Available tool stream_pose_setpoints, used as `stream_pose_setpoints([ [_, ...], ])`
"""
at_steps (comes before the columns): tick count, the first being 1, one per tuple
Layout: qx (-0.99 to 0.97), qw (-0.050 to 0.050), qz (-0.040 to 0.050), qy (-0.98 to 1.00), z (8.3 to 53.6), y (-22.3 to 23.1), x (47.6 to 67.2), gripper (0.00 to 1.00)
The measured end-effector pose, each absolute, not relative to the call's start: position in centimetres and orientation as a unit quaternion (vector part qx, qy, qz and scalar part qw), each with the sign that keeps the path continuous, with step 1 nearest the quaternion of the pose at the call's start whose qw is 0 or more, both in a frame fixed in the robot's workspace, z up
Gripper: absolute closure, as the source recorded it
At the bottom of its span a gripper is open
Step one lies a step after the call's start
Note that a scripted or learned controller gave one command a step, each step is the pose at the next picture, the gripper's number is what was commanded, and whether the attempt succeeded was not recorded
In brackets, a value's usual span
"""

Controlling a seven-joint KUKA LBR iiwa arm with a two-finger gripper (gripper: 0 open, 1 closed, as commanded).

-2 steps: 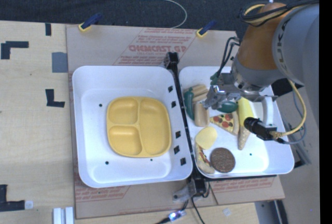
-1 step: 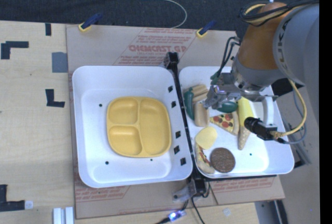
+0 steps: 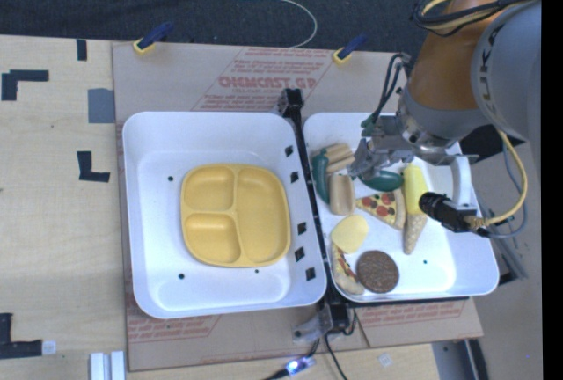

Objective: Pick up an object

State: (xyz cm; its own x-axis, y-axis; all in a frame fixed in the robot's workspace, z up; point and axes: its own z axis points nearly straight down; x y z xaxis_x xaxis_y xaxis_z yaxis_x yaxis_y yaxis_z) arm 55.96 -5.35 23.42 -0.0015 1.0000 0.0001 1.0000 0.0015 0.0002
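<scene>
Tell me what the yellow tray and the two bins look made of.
The yellow tray looks like moulded plastic with a matte finish: one even colour, rounded divided compartments. The left bin and right bin look like thin formed white plastic, slightly glossy, with rounded corners, though coated metal cannot be ruled out.

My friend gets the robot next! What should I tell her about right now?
Gripper: low in the right bin, above the toy food; I cannot tell if it holds anything.
Things: in the right bin lie a pizza slice, a yellow corn cob, a brown cookie, a pale yellow chip, a green piece and a tan piece. The yellow divided plate lies in the left bin.
Done: the arm has reached the pile.
Left: nothing looks lifted yet, so the pick is still to do.
</scene>
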Motion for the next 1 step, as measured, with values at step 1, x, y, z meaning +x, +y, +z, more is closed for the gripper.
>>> stream_pose_setpoints([
  [1, 0.707, 0.0, -0.0013, 0.707, 22.53, -6.61, 56.08, 1.0],
])
